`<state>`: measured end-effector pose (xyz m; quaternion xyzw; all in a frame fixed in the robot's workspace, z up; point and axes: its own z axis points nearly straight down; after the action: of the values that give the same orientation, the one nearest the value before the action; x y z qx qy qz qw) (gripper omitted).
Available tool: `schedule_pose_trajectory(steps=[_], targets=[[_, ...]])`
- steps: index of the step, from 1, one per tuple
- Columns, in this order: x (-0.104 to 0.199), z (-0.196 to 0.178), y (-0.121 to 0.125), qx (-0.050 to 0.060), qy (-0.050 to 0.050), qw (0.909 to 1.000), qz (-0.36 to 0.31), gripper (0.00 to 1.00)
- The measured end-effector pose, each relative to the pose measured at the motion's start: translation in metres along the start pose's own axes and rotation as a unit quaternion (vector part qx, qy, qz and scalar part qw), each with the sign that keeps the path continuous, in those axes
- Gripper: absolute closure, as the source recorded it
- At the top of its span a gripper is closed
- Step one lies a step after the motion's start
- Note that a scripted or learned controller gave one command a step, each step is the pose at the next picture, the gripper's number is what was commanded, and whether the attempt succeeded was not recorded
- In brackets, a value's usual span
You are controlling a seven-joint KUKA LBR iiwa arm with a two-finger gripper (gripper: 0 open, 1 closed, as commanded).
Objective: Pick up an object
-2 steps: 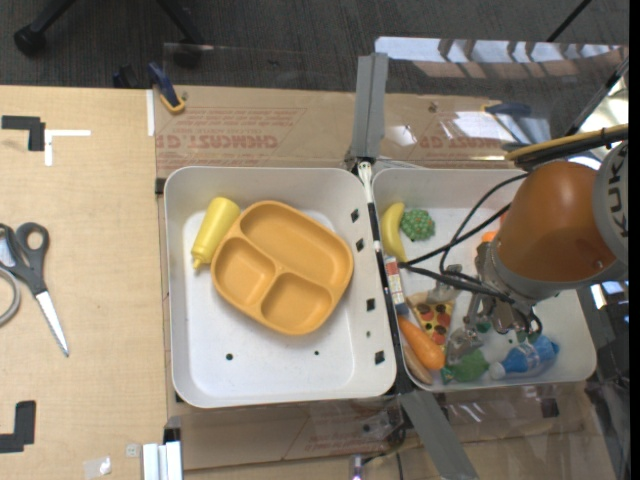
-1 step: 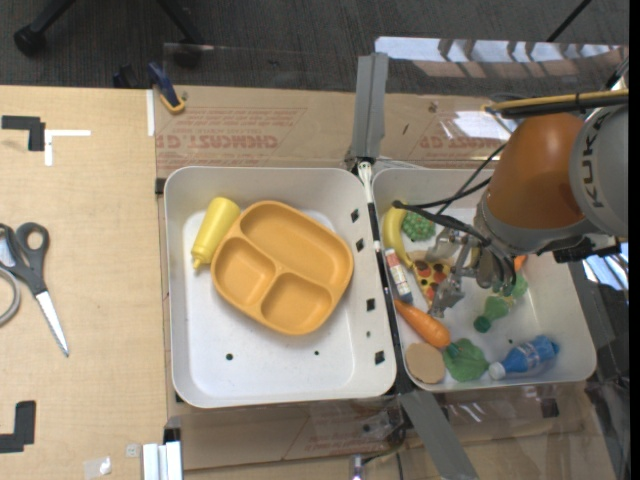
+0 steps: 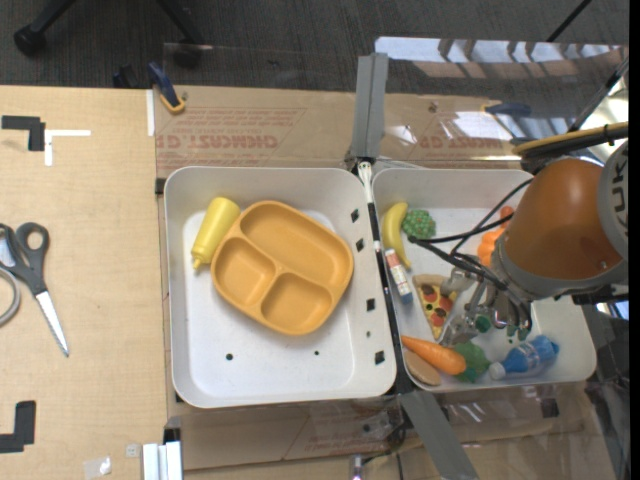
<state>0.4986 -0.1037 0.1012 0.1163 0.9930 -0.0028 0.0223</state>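
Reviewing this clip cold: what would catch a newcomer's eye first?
The orange divided plate in the left bin, a yellow bottle touching its left edge. Then the arm's orange band over the right bin, its gripper low among toy foods: carrot, banana, pizza slice.

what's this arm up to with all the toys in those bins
The grey and orange arm reaches in over the right bin, with its gripper low among a pile of toy food: a carrot, a pizza slice, a banana and a green piece. Whether it grips any of them is unclear. The left bin holds a yellow divided plate and a yellow bottle.
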Motion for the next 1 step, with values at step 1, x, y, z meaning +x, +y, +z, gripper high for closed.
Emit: schedule_pose_trajectory(steps=[1], targets=[[0.0065,-0.0028,-0.0005,0.001,-0.005,1.0,0.005,0.0]])
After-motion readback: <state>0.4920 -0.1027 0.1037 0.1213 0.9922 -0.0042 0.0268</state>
